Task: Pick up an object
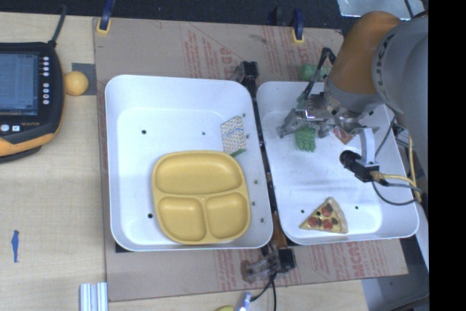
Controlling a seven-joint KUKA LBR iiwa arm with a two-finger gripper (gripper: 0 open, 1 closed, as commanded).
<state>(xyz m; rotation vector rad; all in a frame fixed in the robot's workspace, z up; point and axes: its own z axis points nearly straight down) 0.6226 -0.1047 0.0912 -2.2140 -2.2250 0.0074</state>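
Jaws (302, 120) spread open, nothing gripped, tips straddling small green bumpy toy (306, 140) in right white plastic bin (393, 229), toy just below them. Risk: closing too high, fingers skim it and shove it away. Pizza-slice toy (325, 216) well below green toy.

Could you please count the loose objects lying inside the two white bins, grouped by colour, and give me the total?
Yellow: 1, the yellow plastic three-compartment plate in the left bin.
Green: 1, the small green knobbly toy under the hand.
Patterned: 1, the small patterned packet.
Mixed red and yellow: 1, the toy pizza slice.
Total: 4
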